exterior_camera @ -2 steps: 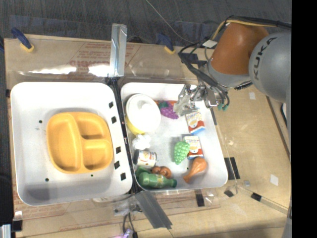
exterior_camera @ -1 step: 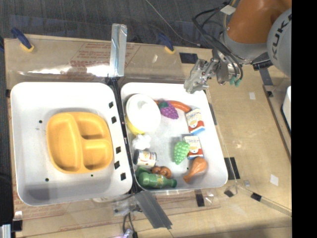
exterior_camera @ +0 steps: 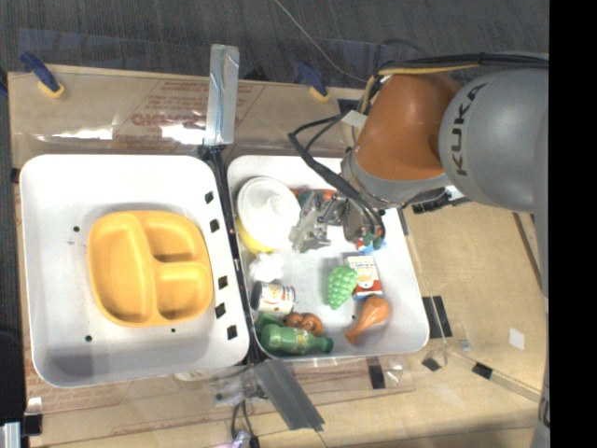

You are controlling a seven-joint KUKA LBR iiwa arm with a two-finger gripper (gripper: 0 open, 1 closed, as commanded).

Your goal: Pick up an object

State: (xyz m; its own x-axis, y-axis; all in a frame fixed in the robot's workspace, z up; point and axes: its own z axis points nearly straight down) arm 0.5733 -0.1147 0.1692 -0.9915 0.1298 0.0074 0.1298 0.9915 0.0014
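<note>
Right bin, upper middle: my tool (exterior_camera: pixel 322 224) hangs low over the right bin (exterior_camera: pixel 410 320), wrist coming in from the right.
Tool state: fingers look spread, nothing between them that I can see.
Nearest target: white bowl (exterior_camera: pixel 267 207), just left of the tool, over something yellow.
Other picks: green grapes (exterior_camera: pixel 341 284) and the small carton (exterior_camera: pixel 364 273) below the tool; orange drumstick (exterior_camera: pixel 369 316) and green bottle (exterior_camera: pixel 294 340) nearer the front wall.
Bottle axis: lies left-right.
Left bin: yellow divided tray (exterior_camera: pixel 149 267), well apart.
</note>
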